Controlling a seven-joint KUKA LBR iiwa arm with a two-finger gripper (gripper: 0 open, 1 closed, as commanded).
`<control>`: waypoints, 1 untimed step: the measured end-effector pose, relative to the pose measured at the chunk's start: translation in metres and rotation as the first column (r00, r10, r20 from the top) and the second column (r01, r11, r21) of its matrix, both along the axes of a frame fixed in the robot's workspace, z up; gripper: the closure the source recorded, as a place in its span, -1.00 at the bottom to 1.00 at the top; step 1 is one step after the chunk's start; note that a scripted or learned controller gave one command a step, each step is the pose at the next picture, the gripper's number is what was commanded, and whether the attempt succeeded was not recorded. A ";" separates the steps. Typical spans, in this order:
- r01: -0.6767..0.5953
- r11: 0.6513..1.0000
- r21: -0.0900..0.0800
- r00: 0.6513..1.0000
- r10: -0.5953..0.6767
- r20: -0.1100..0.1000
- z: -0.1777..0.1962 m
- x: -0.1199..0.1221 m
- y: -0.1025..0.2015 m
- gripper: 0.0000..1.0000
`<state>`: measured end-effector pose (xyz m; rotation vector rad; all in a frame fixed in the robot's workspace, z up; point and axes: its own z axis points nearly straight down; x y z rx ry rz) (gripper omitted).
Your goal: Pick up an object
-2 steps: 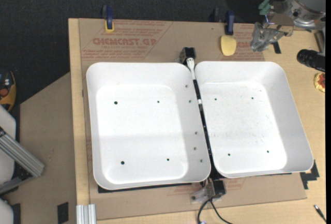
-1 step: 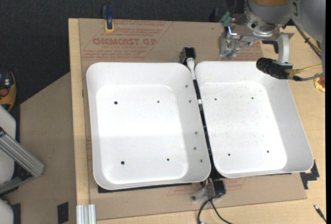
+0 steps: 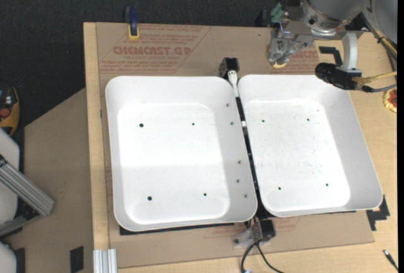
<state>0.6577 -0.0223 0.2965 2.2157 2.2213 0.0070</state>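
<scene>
My gripper (image 3: 283, 56) hangs above the brown board, just beyond the far left corner of the right bin (image 3: 353, 139). It sits below the grey wrist and orange band at the top right. It is small and partly in shadow. The left bin (image 3: 120, 139) lies beside the right one, and both show white floors with a few small dark dots.
The bins rest on a brown board (image 3: 170, 48) with red print. A blue clamp (image 3: 132, 18) stands at its far left edge. A black clip (image 3: 228, 67) joins the bins at the far side, and another with a cable (image 3: 259, 234) at the near side. A black fitting (image 3: 334, 74) overhangs the right bin's far rim.
</scene>
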 end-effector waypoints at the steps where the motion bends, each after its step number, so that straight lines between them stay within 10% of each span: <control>1: 0.004 1.000 0.000 1.000 -0.004 -0.007 0.027 -0.041 -0.012 1.00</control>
